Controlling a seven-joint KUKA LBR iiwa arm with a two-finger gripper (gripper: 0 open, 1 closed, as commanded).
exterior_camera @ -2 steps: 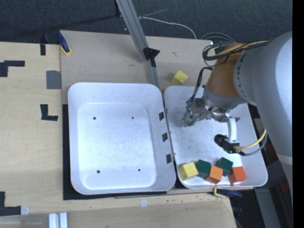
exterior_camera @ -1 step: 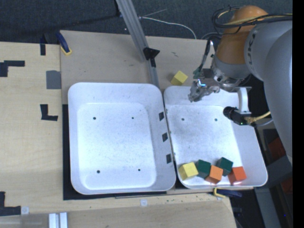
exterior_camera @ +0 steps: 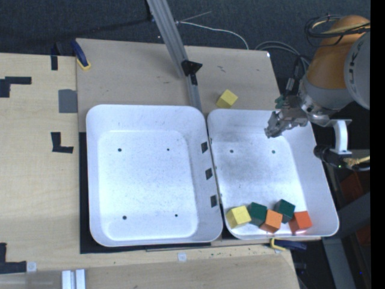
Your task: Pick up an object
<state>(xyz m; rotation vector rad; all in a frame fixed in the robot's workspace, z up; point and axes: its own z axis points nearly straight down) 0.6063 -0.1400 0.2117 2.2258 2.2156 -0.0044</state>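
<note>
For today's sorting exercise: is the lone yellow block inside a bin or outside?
Outside. The yellow block lies on the wooden bench, just beyond the far rim of the right bin.

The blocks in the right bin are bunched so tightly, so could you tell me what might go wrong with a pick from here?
1. The blocks touch in the near corner, so closing fingers may nudge neighbours or grab two.
2. They sit against the right bin wall, leaving little finger room.
3. The gripper hangs at the far end, away from them.

We see two smooth white plastic bins [exterior_camera: 147, 116], finely speckled, on a matt pale wooden bench [exterior_camera: 132, 71]. Matt coloured blocks [exterior_camera: 267, 215] look wooden. A brushed metal rail [exterior_camera: 168, 26] crosses above.
</note>
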